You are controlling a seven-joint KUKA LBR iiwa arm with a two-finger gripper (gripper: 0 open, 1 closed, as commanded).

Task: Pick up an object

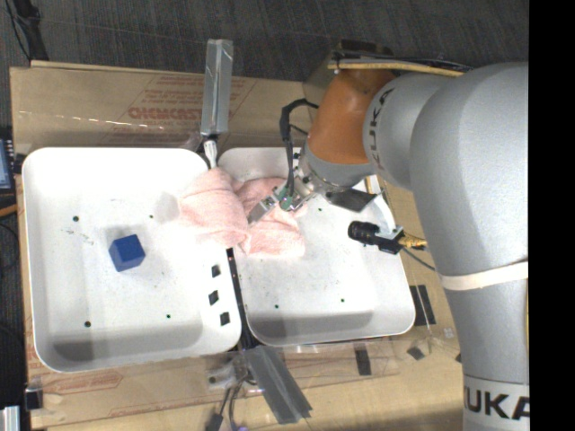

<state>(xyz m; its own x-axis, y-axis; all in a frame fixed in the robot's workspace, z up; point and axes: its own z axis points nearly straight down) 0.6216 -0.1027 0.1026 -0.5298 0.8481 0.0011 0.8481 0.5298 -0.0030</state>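
So the pink cloth [235,212] is lying draped over the wall between the two bins, bunched up right under and to the left of the gripper [286,199]. A blue cube [127,251] is sitting well off to the gripper's left in the left bin [54,330]. Both bins are resting on a cardboard-covered tabletop [108,97], and the right bin [359,317] is sitting under the arm. Can't tell whether the gripper is clenched or released; it's pressing right at the cloth.
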